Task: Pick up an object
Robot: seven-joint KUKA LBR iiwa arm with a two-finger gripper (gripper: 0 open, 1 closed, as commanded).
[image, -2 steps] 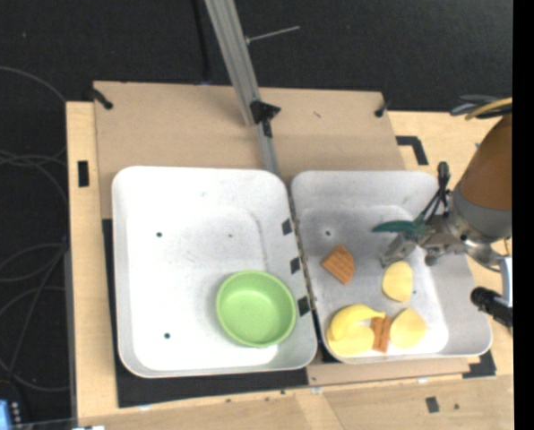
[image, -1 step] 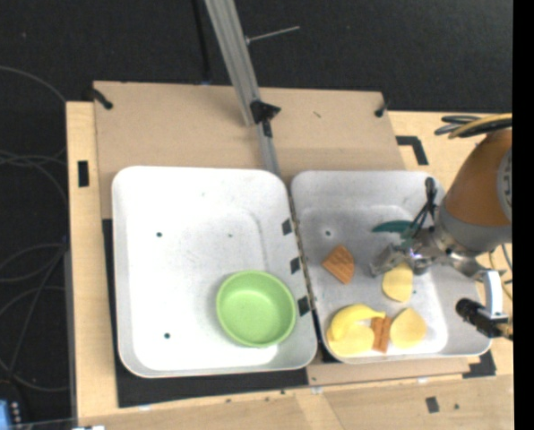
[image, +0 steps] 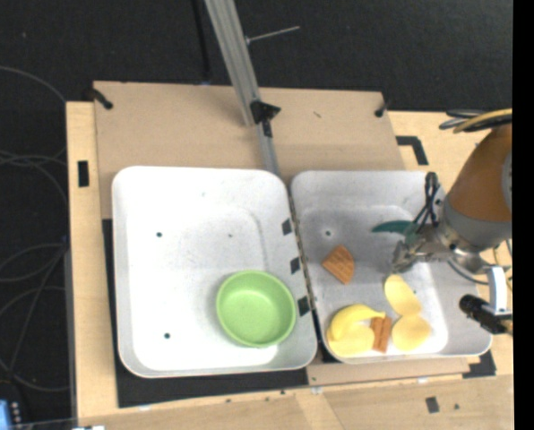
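Near edge of the right bin (image: 357,195): 3 yellow pieces (image: 352,325) crowd an orange stick (image: 381,333); farther left lies a waffle piece (image: 340,263). Gripper (image: 409,251) hovers beyond, state unclear. Crowding could cause a slipped grasp.

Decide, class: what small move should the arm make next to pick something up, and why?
Probably lower the gripper slightly toward the pale yellow piece just below it in the right bin; nothing shows between its fingers, and that piece lies nearest.
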